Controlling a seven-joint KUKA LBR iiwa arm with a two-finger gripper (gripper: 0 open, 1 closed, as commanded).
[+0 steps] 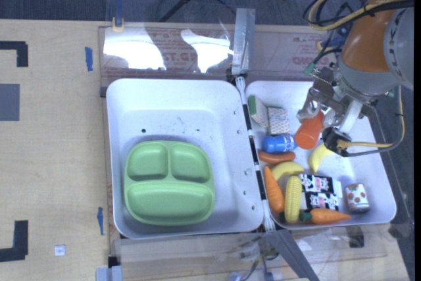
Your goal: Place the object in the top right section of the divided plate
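The arm reaches in over the far right corner of the right bin, and its claw hangs low over that bin's far half. Just at the claw's tips is an orange piece, smooth and rounded, tilted a little. It sits right under the fingers, touching or nearly so, but from this slant I cannot tell whether the fingers are clamped on it or merely beside it, nor how wide they stand.

The green divided plate lies in the left bin, toward its near edge, with one long section along the near side and two smaller ones behind it. All three sections are bare green.

The rest of the right bin is crowded. A small speckled packet lies near the far left corner, with a blue can on its side just below it. Along the left edge lie a carrot and a cob of corn, close together. A banana curves above them. A second yellow fruit lies just below the orange piece. A black-and-white patterned carton sits toward the near edge, another carrot lies along that edge, and a small spotted cup stands near the near right corner.
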